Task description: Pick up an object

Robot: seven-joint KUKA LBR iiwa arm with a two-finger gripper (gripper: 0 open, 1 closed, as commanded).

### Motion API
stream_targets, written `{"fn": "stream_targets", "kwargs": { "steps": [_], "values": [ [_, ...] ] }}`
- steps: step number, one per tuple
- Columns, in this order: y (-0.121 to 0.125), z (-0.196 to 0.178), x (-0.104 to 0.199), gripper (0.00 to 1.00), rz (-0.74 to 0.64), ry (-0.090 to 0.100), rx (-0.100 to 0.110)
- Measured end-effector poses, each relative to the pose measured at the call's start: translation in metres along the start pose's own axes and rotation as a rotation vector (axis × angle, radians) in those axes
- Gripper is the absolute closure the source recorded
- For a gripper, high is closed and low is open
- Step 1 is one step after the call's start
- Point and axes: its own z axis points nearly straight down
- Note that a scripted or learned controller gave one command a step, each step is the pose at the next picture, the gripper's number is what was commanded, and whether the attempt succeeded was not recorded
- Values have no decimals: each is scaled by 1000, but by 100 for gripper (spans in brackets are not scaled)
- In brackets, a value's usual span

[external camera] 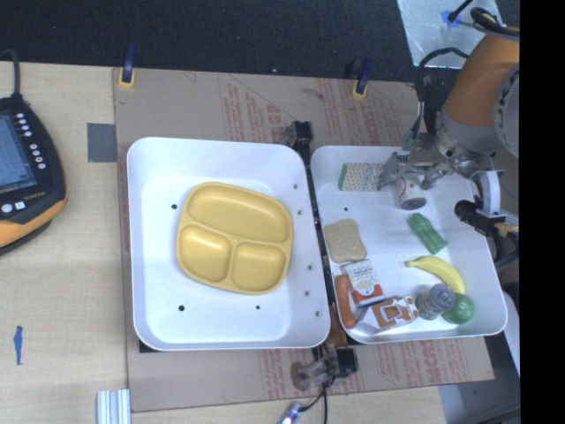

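From the camera view above the worktop [71,272], the hand [411,186] hangs over the far part of the right bin [494,263], close to a speckled green sponge [357,177] and just above a small green piece [427,233]; whether its grip is apart or together I cannot tell, and nothing is seen caught in it. The things it might take all lie in that right bin: a tan bread slice [344,239], a banana [438,272], a small carton [363,279], a carrot-like stick [343,300], a grey round piece [433,302] and a lime-green ball [461,308]. The left bin [150,237] carries a yellow divided tray [235,236]. The main risk, as I judge it, is a descent between sponge and green piece that closes on bare bin floor. The near corner is crowded, so a grasp there could nudge neighbours or pinch two at once, and the flat bread and sponge offer little to grip.
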Motion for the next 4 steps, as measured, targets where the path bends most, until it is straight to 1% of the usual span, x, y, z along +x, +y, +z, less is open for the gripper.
{"fn": "stream_targets", "kwargs": {
  "steps": [1,2,3,4],
  "values": [
    [0,-11,-1,100,-1,0,1],
    [-46,-55,-42,100,5,0,-4],
    [-47,-54,-42,0,4,0,-3],
    [-44,8,-35,0,1,-2,-2]
  ]
}}
